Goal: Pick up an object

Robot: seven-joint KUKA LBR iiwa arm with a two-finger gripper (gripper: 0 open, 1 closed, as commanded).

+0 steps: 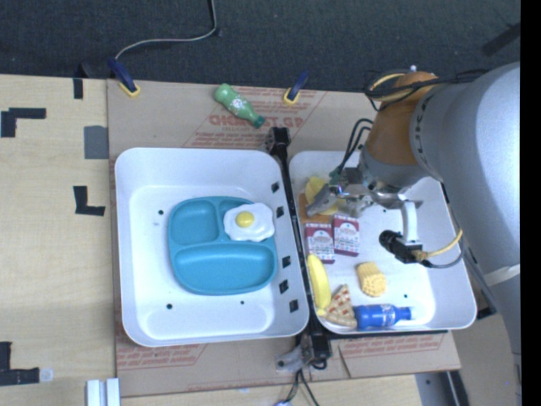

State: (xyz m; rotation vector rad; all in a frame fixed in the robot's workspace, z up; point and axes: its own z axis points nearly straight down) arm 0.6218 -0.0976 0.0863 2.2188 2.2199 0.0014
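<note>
Bench, far edge: a green bottle (pixel 240 106) lies on the cardboard outside both bins, out of the picking area
Left bin (pixel 135 227): holds a blue divided tray (pixel 221 248) with a fried egg (pixel 248 222) resting on its far right corner
Right bin (pixel 456 299): crowded – two small red-and-white cartons (pixel 332 237) side by side in the middle, a banana (pixel 319 283) along the left wall, a pizza slice (pixel 341 306) at the near left, a corn piece (pixel 371 278) just right of the banana, a blue bottle (pixel 381 315) lying along the near wall
Gripper (pixel 336 193): low at the far left of the right bin, just beyond the cartons, over some yellow pieces I cannot make out
Fingers: the metal tips blur into the clutter, so I cannot tell whether they are spread or closed, and nothing is plainly seen between them
Task's thing: any object will do – the nearest candidates are the yellow pieces under the tips and the cartons just near of them
Doing it well: commit to one item, centre it between the tips, go down straight so neighbours are not dragged along, and lift only once the grasp is firm
</note>
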